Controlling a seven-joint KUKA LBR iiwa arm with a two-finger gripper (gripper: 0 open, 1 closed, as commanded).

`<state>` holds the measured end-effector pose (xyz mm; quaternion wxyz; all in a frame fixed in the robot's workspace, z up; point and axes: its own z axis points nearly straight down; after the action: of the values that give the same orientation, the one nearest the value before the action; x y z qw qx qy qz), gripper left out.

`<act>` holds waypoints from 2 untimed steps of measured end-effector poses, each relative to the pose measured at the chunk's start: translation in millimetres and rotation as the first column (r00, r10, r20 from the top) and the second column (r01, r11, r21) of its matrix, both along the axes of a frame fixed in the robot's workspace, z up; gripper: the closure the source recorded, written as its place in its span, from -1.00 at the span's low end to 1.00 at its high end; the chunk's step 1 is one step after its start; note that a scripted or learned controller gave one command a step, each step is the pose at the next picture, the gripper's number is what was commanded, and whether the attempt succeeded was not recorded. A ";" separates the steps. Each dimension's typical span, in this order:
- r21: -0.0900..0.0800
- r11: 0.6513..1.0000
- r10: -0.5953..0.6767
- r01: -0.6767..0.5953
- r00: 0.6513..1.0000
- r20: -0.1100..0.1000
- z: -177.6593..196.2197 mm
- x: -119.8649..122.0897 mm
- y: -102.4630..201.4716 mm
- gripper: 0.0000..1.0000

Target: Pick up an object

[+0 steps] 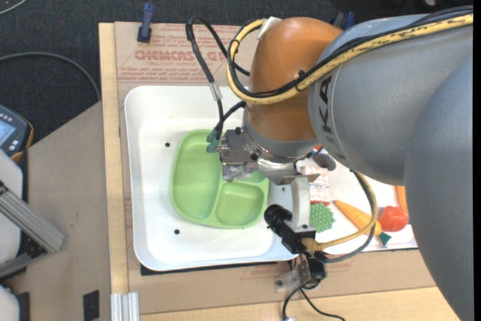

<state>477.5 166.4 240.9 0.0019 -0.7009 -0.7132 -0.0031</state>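
A light green divided plate (pixel 197 178) lies in the left white bin (pixel 146 162). My gripper (pixel 234 163) hangs under the orange wrist band (pixel 289 79), directly over the plate's right side near its dividing ridge. The wrist hides how it meets the plate. In the right bin, mostly covered by the arm, I see a green bumpy object (pixel 322 217), an orange carrot-shaped piece (pixel 352 211), a red round object (pixel 392 219) and a white packet with red marks (pixel 319 175).
The grey arm (pixel 406 131) covers most of the right bin. Yellow and black cables (pixel 225 79) loop around the wrist. A black fitting (pixel 284 228) sits at the bins' shared front corner. Cardboard (pixel 173 49) borders the bins behind.
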 end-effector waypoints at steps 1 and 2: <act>-0.011 1.000 -0.024 0.024 1.000 -0.006 -52.1 54.0 -60.2 1.00; 0.000 1.000 -0.014 0.014 1.000 0.014 145.1 6.7 -34.4 1.00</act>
<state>484.2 132.0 386.0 -0.0031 -0.7058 -0.7084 -0.0081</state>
